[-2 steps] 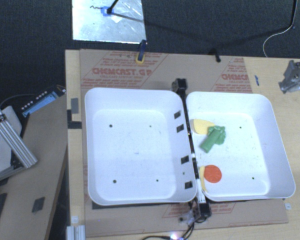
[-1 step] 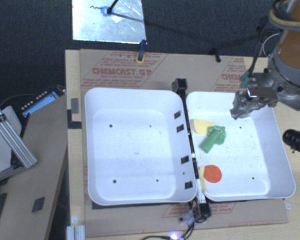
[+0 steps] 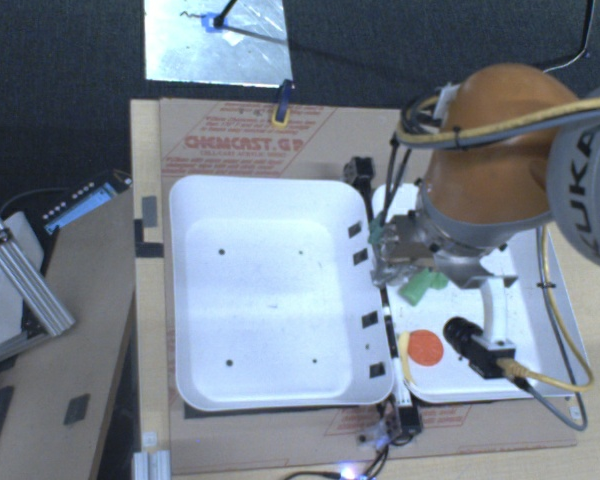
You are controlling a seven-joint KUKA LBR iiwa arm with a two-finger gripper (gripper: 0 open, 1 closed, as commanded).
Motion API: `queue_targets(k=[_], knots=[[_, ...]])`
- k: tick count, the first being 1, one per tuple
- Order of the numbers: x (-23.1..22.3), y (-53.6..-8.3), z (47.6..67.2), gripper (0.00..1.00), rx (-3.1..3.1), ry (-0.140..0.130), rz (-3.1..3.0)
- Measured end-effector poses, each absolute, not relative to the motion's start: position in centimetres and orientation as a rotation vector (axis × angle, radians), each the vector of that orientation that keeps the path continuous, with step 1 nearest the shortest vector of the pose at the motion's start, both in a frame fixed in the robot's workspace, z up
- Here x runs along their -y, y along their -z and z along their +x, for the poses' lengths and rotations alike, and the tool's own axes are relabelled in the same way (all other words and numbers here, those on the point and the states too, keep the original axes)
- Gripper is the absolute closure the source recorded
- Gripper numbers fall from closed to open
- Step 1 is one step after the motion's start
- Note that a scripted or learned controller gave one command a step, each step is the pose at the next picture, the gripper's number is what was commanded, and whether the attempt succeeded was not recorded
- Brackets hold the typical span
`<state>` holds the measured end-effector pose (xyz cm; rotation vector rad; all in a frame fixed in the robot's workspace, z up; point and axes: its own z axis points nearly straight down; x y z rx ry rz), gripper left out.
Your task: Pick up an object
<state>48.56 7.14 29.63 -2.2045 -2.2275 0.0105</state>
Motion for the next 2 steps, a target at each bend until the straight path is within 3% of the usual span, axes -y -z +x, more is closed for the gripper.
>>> queue_targets(k=[1, 2], knots=[[-10.9, -44.7, 48.8, 1.00, 2.238, 0.028, -2.218], [-16.6, -47.4, 48.6, 1.00, 2.233, 0.010, -2.211]])
